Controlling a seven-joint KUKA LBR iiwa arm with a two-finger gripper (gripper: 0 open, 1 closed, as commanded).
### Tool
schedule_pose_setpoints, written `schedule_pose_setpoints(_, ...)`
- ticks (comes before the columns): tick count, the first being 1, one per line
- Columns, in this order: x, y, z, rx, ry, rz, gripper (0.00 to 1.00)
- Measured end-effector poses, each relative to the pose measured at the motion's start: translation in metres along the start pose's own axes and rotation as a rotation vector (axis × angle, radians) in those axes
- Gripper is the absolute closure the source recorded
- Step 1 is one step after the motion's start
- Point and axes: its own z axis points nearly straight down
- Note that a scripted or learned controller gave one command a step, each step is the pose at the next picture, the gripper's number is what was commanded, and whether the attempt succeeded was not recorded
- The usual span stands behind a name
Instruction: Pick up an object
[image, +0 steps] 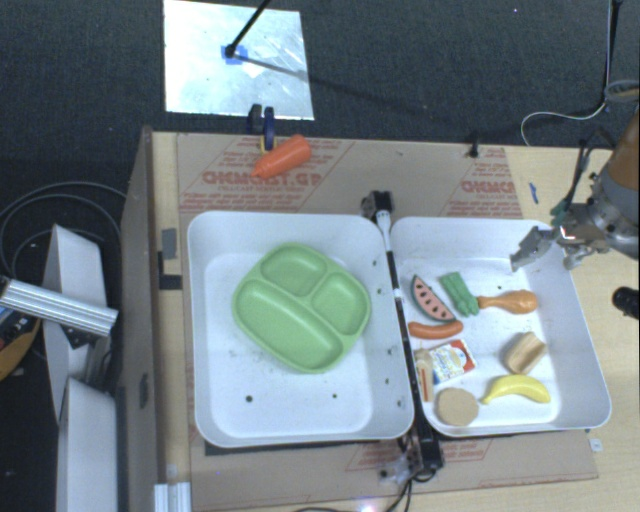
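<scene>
The right bin holds several toy foods: a watermelon slice, a green vegetable piece, a chicken drumstick, a sausage, a red-and-white packet, a bread roll, a banana and a round biscuit. My gripper hangs over the bin's far right corner, above and right of the drumstick. Its fingers stand apart, open, with nothing between them.
The left bin carries a green divided plate. A toy carrot lies on the cardboard behind the bins, next to a blue clamp. A ridge separates the two bins.
</scene>
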Motion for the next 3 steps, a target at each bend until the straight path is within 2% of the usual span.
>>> schedule_pose_setpoints(1,0.074,0.006,0.075,0.003,0.003,-0.006,0.00)
schedule_pose_setpoints(2,0.089,0.012,0.132,0.002,0.002,-0.001,0.00)
schedule_pose_setpoints(3,0.088,0.013,0.120,-0.003,0.001,0.000,1.00)
